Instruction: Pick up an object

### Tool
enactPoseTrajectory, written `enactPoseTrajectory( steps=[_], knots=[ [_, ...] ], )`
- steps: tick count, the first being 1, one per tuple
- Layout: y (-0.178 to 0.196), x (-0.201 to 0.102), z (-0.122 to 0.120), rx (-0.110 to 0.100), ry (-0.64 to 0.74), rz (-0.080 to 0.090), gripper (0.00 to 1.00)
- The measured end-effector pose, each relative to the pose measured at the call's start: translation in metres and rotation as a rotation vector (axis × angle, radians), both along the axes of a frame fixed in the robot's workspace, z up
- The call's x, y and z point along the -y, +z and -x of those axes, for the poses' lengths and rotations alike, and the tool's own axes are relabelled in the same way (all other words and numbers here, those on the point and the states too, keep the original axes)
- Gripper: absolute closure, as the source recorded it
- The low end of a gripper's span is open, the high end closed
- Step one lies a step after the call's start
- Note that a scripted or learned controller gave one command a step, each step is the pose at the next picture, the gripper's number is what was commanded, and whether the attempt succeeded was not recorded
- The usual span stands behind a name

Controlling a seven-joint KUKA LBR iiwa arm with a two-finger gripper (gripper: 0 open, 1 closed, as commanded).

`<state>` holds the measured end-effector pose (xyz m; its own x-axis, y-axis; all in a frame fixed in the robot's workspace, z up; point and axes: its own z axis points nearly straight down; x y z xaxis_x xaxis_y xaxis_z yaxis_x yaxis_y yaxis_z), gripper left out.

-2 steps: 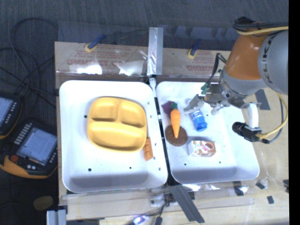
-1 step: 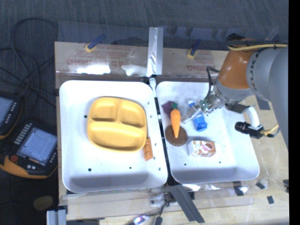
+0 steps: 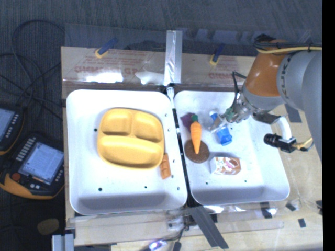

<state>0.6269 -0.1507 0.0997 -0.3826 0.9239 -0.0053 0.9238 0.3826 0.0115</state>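
Reaching in from the right, the arm (image 3: pixel 293 82) brings its jaws (image 3: pixel 230 114) low over the right bin (image 3: pixel 261 177), at the back of a small cluster. I cannot tell how far the jaws are spread, nor whether anything sits between them; the tip is small and blurred against the white floor.

Just beside the tip lies a blue block (image 3: pixel 225 136), with a pale blue piece (image 3: pixel 213 119) touching or nearly touching it on the far side. To their left a carrot (image 3: pixel 196 135) rests with its thick end on a brown disc (image 3: pixel 197 151), and a purple piece (image 3: pixel 187 120) sits by its leaves. A printed packet (image 3: pixel 225 165) lies nearer the front, apart from the rest.

In the left bin (image 3: pixel 84 192) a yellow tray (image 3: pixel 131 137) takes up the middle, with an orange piece (image 3: pixel 165 167) by the divider.

The likely target is the blue block. The risk is crowding: closing here could catch two pieces at once, or nudge the block aside so the jaws shut on nothing. The carrot could also roll off its disc if bumped.
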Motion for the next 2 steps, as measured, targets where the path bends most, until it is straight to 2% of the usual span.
enactPoseTrajectory(
  steps=[1, 2],
  knots=[
    [0.0838, -0.0629, -0.0085, -0.013, -0.112, -0.001, 1.0],
    [0.0837, -0.0628, -0.0084, -0.013, -0.113, -0.001, 0.0]
  ],
)
